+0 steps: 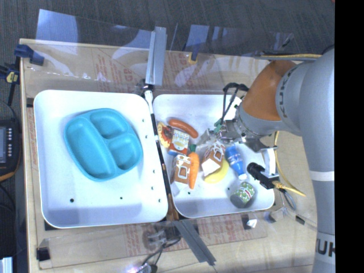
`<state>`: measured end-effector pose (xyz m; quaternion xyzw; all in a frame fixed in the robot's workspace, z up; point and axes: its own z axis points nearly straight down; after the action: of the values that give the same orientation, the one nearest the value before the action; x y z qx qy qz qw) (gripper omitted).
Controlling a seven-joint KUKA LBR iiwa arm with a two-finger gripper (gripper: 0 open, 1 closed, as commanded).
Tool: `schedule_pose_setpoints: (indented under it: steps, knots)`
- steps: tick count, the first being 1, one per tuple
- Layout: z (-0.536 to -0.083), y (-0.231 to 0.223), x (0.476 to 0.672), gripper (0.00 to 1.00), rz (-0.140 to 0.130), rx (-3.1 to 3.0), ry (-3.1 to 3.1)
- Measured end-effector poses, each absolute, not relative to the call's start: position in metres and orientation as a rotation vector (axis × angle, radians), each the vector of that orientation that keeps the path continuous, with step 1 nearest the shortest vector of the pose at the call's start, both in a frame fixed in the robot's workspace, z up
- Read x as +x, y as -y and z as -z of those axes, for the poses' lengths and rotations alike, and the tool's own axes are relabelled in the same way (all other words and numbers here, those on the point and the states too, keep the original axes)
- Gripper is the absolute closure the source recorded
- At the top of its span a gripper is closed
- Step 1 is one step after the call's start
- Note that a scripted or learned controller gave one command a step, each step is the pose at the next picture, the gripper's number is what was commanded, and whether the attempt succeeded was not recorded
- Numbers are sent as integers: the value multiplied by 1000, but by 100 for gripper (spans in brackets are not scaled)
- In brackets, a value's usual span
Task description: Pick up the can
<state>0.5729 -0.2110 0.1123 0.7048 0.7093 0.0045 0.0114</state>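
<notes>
Camera view, looking down at a slant: the can (243, 193) lies in the near right corner of the right bin (187, 208), a short cylinder with a green printed label and a dull metal end, tipped on its side. Nothing touches it from above.

Just beside it, up and left, a blue bottle (234, 159) with a white cap lies slanted. Against the bottle rests a banana (215, 175), smooth and yellow, partly under a small carton (212, 157) printed in brown and white. Left of that, an orange carrot (194, 169) stands nearly upright along a second brown carton (182, 169). Farther back lie a flat printed packet (180, 140) and a sausage (183, 126), glossy and red-orange.

The gripper (223, 131) sits low over the middle of the pile, well apart from the can. Its tip is a dark tangle with cable loops; cannot tell how far its fingers stand apart, nor whether anything is between them. Behind it the wrist shows 1 orange band (264, 95), then the grey arm (310, 112), which covers the right bin's far right corner.

The left bin (51, 198), matte white plastic with rounded corners, bears 1 blue tray (102, 144) with 3 moulded compartments. A bench (91, 67) of pale board lies beneath both bins.
</notes>
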Motion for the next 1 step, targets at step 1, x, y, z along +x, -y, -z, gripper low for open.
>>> schedule_pose_setpoints:
  steps: [1]
  knots:
    - [-94, 211, 529, 0, 1, 2238, -2202]
